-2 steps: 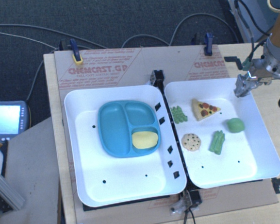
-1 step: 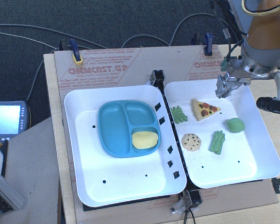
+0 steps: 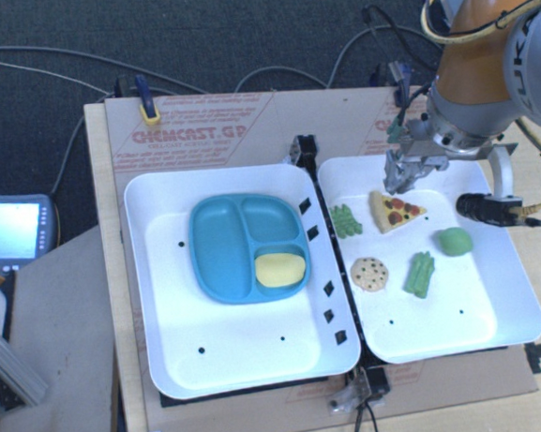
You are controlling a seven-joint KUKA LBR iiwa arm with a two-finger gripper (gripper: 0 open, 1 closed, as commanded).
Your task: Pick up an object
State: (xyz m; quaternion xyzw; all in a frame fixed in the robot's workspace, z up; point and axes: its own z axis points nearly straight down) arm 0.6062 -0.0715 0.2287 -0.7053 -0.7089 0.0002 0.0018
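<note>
Gripper (image 3: 401,182) hovers at upper edge of triangular toy pizza slice (image 3: 397,211) in right white bin (image 3: 506,321); finger state cannot tell. Best approach: descend straight, straddle slice across narrow width, close firmly, lift vertically, avoid green ridged toy (image 3: 346,221).

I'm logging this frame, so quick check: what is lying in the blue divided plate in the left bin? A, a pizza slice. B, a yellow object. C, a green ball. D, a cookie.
B: a yellow object sits in the lower right compartment of the blue plate; the pizza slice, cookie and green ball all lie in the right bin.
</note>
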